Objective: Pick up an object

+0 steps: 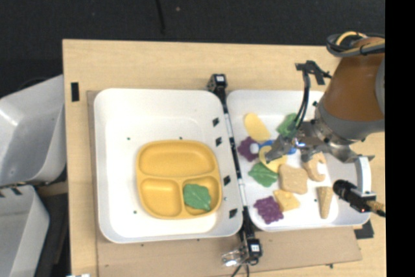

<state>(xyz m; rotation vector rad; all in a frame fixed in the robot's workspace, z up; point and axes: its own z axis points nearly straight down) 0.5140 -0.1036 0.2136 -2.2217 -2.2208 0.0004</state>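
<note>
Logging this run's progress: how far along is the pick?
Done: one green piece lies in the yellow tray in the left bin. In hand: the claw is low over the toy food in the right bin; any grasp is unclear. Left: lifting a piece.

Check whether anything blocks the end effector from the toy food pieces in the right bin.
Nothing visible does. The end effector hangs low over the right bin, right among the pieces: a yellow piece and a purple piece to its left, a green piece just below it. The pile lies uncovered.
</note>
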